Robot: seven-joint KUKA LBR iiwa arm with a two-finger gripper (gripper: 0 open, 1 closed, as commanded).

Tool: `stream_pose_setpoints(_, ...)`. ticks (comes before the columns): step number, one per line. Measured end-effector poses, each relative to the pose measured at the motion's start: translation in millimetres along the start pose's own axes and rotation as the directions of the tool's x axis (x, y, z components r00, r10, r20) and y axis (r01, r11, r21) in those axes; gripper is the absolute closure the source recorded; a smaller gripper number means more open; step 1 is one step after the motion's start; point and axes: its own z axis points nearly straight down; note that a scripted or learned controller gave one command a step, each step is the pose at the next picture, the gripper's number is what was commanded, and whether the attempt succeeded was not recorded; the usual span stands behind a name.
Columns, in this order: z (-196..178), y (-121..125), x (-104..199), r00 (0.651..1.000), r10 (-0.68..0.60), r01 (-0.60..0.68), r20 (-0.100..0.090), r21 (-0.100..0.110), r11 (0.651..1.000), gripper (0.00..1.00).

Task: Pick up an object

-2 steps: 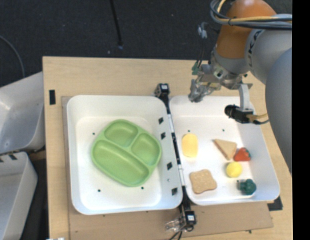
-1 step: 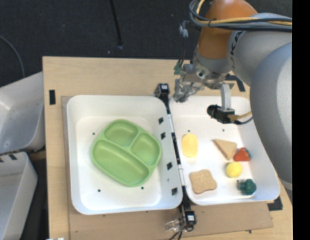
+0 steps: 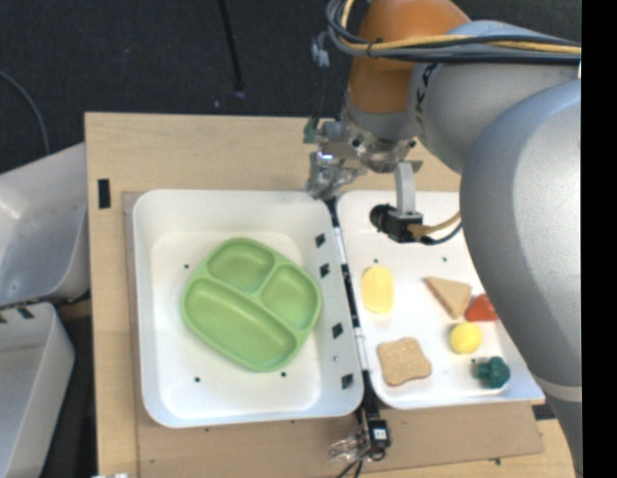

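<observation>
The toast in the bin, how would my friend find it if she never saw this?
Look at the right white bin, the one holding small play foods. Near its front edge lies the toast, just below the yellow cup. It is the only flat, tan, square-ish bread slice; its neighbours are a wedge, a yellow ball and a green piece.

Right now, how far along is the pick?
Nothing looks picked yet. The claw hangs over the far end of the divider between the bins, with no item visibly in it. The bread slice, yellow cup, lemon and wedge all lie in the right bin.
</observation>
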Motion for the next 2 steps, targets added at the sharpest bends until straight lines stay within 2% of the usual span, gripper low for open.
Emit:
stream_pose_setpoints(1,-20.6,0.2,42.9,1.0,0.001,-0.001,0.0,0.0,1.0,1.0)
stream_pose_setpoints(2,-19.7,0.1,40.2,1.0,0.004,-0.004,0.001,0.002,1.0,0.0)
